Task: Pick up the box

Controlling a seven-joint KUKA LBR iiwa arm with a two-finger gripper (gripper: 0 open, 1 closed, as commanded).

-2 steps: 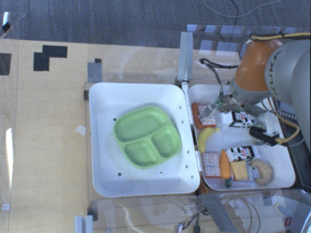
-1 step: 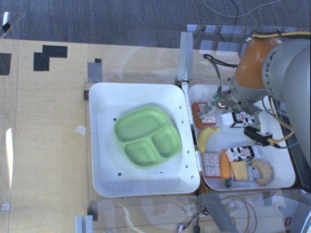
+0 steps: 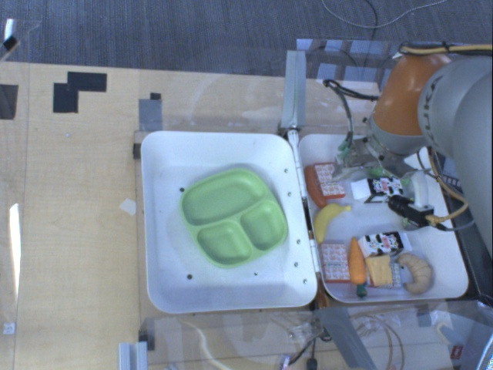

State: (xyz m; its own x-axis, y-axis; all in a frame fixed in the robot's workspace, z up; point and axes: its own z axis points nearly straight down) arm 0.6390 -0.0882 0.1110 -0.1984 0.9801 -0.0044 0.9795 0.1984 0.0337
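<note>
Nearest the camera in the right bin (image 3: 454,287) there's a croissant (image 3: 417,273), a cheese wedge (image 3: 378,270), a carrot (image 3: 357,260) and a small checkered box (image 3: 334,260). Further back, a banana (image 3: 327,218), then another box (image 3: 326,179) near the far-left corner. The end effector (image 3: 356,159) sits just beside that far one; can't tell how it's set. The left bin (image 3: 162,284) holds a green tray (image 3: 233,216). Box looks light, stiff cardboard, maybe a bit slick, so I'd pinch its flat long sides.

Readable text: none anywhere.
Black-and-white cartons (image 3: 383,243): printed patterns, too small to read.
Red checked boxes (image 3: 329,178): grid print, no legible letters.
</note>
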